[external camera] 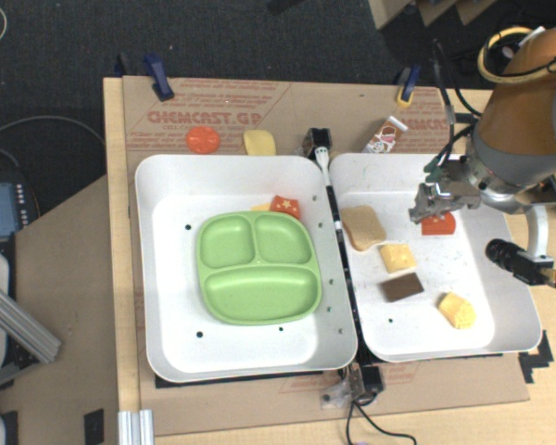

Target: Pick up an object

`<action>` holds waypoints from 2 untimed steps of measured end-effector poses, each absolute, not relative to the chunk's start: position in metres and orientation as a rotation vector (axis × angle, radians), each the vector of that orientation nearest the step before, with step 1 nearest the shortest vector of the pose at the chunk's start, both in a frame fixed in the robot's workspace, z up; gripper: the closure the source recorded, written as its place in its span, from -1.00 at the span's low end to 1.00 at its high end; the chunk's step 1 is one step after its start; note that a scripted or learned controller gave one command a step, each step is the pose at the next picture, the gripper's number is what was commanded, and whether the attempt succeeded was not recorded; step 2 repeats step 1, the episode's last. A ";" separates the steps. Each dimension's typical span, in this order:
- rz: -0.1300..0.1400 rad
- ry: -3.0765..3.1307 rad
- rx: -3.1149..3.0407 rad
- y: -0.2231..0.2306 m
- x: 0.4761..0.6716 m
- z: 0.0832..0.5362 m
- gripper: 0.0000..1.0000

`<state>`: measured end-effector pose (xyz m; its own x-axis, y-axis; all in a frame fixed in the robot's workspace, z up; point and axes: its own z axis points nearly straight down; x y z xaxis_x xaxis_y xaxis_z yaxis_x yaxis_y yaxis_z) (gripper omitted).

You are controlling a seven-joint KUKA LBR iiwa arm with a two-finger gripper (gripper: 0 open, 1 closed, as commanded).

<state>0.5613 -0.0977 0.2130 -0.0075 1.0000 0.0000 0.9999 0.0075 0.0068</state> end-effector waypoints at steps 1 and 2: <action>0.008 2.228 2.212 -0.026 0.553 0.239 1.00; 0.008 2.228 2.212 -0.026 0.553 0.239 1.00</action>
